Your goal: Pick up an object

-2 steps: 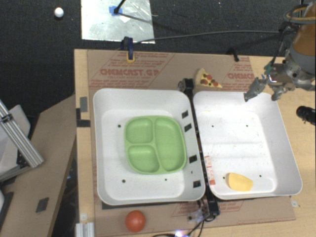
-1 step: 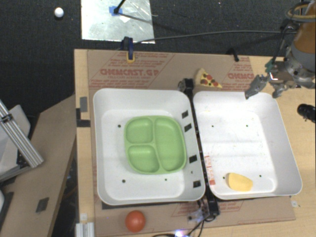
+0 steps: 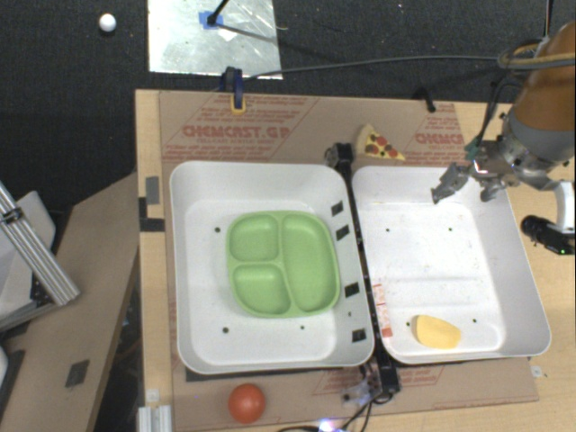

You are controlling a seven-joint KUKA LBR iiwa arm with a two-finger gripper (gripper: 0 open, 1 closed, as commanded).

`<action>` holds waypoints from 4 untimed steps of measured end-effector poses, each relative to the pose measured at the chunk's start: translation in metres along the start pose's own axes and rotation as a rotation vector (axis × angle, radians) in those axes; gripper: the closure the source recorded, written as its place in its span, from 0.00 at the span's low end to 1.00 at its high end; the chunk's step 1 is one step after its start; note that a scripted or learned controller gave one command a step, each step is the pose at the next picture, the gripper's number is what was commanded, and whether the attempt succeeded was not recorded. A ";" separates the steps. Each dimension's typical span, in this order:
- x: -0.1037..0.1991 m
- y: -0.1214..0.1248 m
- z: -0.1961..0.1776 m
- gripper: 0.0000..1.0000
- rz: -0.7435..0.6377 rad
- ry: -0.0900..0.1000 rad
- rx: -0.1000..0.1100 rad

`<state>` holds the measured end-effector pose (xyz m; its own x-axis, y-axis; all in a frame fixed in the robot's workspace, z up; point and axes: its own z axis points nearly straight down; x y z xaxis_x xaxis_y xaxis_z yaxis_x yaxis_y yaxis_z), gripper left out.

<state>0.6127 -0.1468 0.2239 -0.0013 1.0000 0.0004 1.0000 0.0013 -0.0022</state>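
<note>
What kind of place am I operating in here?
Likely a robotics lab test bench, not a kitchen: two white bins clamped on a cardboard-covered board, toy food like a pizza slice, and loose cables over black backing.

Divided plate point(image 3: 283, 264) in left bin point(image 3: 193, 241)

Red print reading "CHEMCAST GP" runs across the brown board point(image 3: 270, 120) behind the bins, at left and again, partly hidden, at right; smaller lines beneath are illegible.
</note>
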 end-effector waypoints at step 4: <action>-0.009 0.004 0.041 1.00 0.002 -0.002 -0.009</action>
<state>0.6166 -0.1559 0.1828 0.0003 1.0000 -0.0020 1.0000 -0.0003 0.0068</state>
